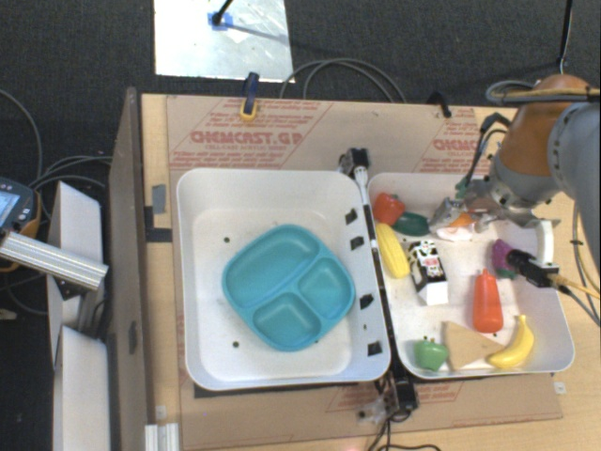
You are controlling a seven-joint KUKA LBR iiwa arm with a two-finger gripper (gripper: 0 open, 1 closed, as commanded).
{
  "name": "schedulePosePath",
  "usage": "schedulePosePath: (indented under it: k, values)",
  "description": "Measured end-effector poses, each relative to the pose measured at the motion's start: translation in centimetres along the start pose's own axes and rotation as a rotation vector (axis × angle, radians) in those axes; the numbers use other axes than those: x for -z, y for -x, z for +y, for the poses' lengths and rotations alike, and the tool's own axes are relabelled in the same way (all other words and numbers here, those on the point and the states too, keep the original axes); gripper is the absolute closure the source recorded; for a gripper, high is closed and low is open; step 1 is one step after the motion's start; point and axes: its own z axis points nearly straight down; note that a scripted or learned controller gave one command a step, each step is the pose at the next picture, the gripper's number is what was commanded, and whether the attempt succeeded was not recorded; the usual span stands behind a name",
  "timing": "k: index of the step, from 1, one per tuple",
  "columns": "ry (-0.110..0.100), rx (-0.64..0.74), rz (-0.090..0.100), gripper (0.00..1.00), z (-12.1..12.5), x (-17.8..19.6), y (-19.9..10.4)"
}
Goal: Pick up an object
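My gripper point(462, 210) hangs low over the back of the right bin point(560, 319), reaching in from the right. Directly under it lies a small orange and white item point(454, 226); I cannot see whether the two touch. Around it in the bin lie a red-orange pepper point(386, 207), a dark green piece point(410, 222), a yellow corn cob point(392, 250), a cow-patterned carton point(430, 271), a purple eggplant point(507, 255), an orange bottle-shaped toy point(486, 301), a banana point(514, 344), a tan wedge point(467, 344) and a green fruit point(431, 353).
The left bin point(207, 214) holds a teal divided plate point(289, 287). A black-clipped divider point(366, 242) separates the bins. A white part of the arm's tooling point(547, 242) sticks out over the right bin's right side. Cables lie behind the bench.
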Motion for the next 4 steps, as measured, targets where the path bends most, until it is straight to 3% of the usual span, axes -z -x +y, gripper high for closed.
schedulePosePath:
  k: [1, 2, 3, 4]
  values:
    - [-0.005, -0.005, 0.008, 0.00, -4.7, -0.8, 2.3]
    - [0.000, 0.000, 0.001, 0.00, 0.4, -0.7, -1.0]
    - [-0.008, -0.006, 0.010, 0.00, -6.9, -0.8, 2.6]
    - [0.003, 0.003, 0.000, 0.00, 1.7, 1.2, -0.2]
